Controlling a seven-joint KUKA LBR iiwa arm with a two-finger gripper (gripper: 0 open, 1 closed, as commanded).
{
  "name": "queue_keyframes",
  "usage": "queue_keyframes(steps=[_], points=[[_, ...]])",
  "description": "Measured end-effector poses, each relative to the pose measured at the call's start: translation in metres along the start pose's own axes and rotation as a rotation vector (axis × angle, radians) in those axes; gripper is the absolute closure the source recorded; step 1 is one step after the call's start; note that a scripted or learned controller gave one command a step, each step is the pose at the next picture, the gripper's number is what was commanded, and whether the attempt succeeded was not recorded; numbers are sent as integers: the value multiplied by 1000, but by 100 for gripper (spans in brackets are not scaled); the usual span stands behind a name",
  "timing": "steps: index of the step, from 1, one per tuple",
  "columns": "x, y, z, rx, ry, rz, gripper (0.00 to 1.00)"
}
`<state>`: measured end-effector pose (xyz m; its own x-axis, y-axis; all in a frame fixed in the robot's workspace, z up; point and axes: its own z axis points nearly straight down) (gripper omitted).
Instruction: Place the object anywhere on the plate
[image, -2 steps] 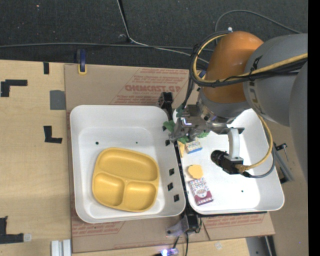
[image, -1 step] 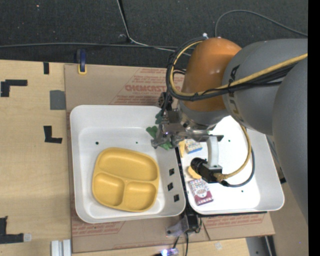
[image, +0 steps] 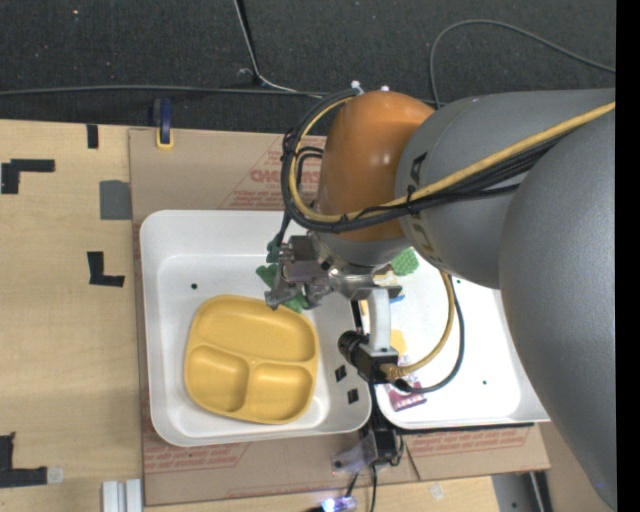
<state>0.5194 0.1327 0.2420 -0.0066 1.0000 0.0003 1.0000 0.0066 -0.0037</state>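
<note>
Across the lower part of the camera view ran a light wooden surface marked with several black tape pieces; behind it lay dark carpet-like ground crossed by black cables. One sheet of brown cardboard lay on the surface, and on it stood two shallow white bins side by side: the left bin and the right bin.

One yellow plate with three compartments lay in the left bin, filling much of its floor. One grey arm with one orange band reached in from the right and covered much of the right bin.

The gripper hung over the left bin, just above the plate's far rim. A green object showed at the gripper's tip, touching or right beside the fingers, at the plate's upper edge rather than clearly resting in a compartment. Whether the fingers clasped it could not be told, since the wrist hid their gap, and their width could not be judged either.

One second green piece showed near the seam between the bins, partly hidden under the arm. One small pink-and-white item lay in the right bin near its front left corner, and a yellow bit showed just above it beside the arm's cabling.
</note>
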Motion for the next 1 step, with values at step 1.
queue_keyframes(steps=[1], points=[[-3,1,0,-1,-1,4,0]])
